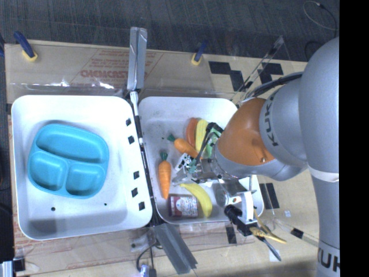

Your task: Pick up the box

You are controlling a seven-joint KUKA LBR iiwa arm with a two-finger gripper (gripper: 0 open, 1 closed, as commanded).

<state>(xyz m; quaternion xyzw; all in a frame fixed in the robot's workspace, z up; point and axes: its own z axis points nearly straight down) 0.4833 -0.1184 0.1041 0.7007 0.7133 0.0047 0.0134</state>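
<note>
My arm (300,126) comes in from the right, and the orange band (245,137) sits over the right bin (151,154), covering its middle and right part. My gripper (199,163) is down in that bin, among the clutter near the centre; only a bit of dark hardware shows past the wrist. Can't tell whether my digits are released or clenched, they're hidden under the wrist.

Box: can't pick out one for certain. Nearest candidate is a small white printed item (183,162) just left of my gripper, too small and cluttered to say what it is.

Rest of the right bin:
- carrot (164,178) at the left, lying lengthwise, pointing away from the camera
- second carrot (184,146) above it, tilted, near the wrist
- banana (198,196) in the near part, curved
- dark red jar with a label (183,206) lying on its side, touching the banana, against the near wall
- orange and yellow pieces (196,133) at the far side, partly under my wrist

Left bin (23,172) holds a blue divided tray (69,160), three compartments, lying flat in the middle. Well apart from my gripper.
</note>
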